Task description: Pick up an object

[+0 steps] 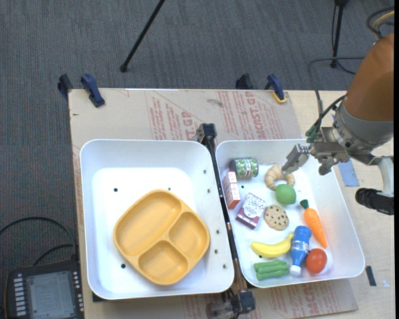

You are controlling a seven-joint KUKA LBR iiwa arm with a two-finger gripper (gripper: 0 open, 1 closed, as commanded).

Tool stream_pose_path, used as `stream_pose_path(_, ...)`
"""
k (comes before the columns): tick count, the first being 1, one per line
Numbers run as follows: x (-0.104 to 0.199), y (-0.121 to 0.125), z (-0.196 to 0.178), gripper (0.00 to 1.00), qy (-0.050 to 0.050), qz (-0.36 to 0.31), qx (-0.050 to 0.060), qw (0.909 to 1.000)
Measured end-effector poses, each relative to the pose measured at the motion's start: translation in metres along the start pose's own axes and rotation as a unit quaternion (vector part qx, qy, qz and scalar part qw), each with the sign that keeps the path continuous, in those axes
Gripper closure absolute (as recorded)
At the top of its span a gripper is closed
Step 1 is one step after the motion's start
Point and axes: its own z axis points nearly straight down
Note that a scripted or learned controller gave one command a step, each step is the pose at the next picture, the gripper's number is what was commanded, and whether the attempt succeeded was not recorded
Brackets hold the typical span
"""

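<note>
**Gripper over the right bin, nothing held**

The tan, ring-shaped toy croissant [277,174] is seen near the back of the right white bin [349,241], just above a round green toy fruit [285,194]. The two-finger gripper [310,159] is hung over that bin's back right part, its fingers spread apart with nothing between them; the left finger [293,159] is placed just beside the croissant. A divided yellow plastic plate [161,236] is laid in the left white bin [100,158].
</note>
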Motion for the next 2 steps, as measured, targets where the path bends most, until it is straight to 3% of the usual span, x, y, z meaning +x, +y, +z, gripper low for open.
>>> stream_pose_path(1, -0.015, 0.001, 0.172, 0.00, 0.000, 0.001, -0.001, 1.0000)
stream_pose_path(2, -0.014, 0.002, 0.161, 1.00, 0.002, 0.003, -0.002, 1.0000)
